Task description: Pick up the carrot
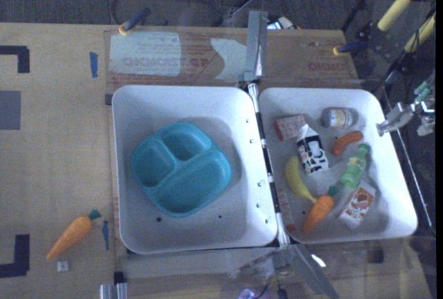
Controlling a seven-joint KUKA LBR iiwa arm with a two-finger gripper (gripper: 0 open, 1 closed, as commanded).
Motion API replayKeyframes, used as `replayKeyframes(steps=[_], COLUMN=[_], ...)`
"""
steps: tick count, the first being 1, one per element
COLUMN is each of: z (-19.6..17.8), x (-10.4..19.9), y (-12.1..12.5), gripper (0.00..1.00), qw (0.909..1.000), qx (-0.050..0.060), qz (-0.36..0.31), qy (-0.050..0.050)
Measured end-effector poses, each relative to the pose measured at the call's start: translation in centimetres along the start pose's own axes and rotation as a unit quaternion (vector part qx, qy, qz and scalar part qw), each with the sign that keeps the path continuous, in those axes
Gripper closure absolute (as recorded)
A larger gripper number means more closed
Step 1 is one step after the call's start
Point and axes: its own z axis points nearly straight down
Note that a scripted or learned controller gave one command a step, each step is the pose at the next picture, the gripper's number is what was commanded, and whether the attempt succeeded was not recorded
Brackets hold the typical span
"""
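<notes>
— Where is the carrot (318, 211)?

— In the right bin (394, 218), near its front wall. It lies at a slant between the banana (297, 180) and the juice carton (358, 204), green top up towards the green bottle (354, 167). A second carrot (69, 235) lies on the bare bench (55, 152), well left of the left bin (131, 100) with its blue plate (180, 167).

— How would it handle?

— It looks like a toy: probably light, stiff and smooth, and tapered, so it may slide out towards the tip. The thick part just below the leaves seems the safest hold, taken across its width.

— And the space around it?

— Tight. The neighbours sit just beside it, and the bin floor is slick white plastic, so a nudge could send it skating.

— The gripper (396, 119)?

— At the right bin's far right rim, well apart from the carrot. Whether it is open or closed cannot be told.
</notes>
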Motion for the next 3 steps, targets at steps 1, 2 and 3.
replayKeyframes(steps=[1, 2, 3], z=[14.2, 19.0, 19.3], x=[0.5, 5.5, 9.1], y=[-1.6, -4.7, -5.7], gripper=[0.0, 0.0, 0.0], qw=[0.9997, 0.9966, 0.9876], qx=[0.0, 0.0, -0.005], qz=[-0.023, -0.082, -0.157], qy=[0.0, 0.0, -0.003])
